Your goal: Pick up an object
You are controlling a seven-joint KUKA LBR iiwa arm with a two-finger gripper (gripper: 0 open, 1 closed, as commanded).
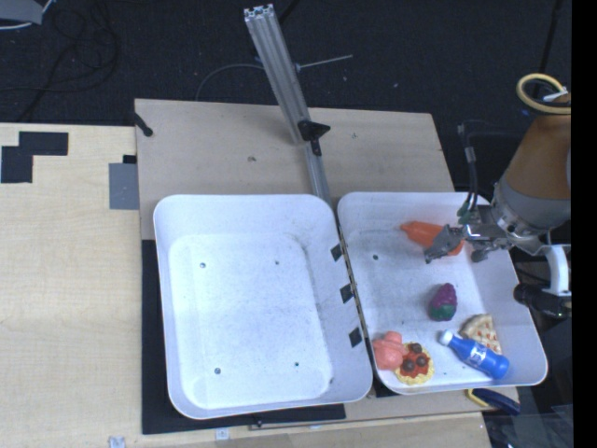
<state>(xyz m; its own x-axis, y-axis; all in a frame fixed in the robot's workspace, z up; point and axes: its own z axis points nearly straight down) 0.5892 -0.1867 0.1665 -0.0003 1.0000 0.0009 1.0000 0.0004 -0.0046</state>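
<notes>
Orange toy (422,231), carrot-like in shape, is seen lying in the upper part of the right bin (401,292), its right end just at the dark gripper (454,243). Gripper is placed at the right-centre of the frame, low over the bin, below the grey wrist and orange band of the arm (541,171). Whether the pincer is apart or together, or clamped on the orange toy, cannot be told; the tips are too small and dark to be made out. Lower in the same bin, a purple and green toy (443,301) is noted near the middle, well apart from the gripper. Along the bin's bottom edge are ranged a pink toy (388,349), touching a round tart-like piece (414,364) with red and dark spots, then a blue bottle (478,355) lying on its side, and a pizza-slice piece (481,329) just above the bottle. Left bin (247,301) is set beside the right one, the two meeting at the frame's centre. A metal rail (284,73) is seen slanting from the upper middle.
</notes>
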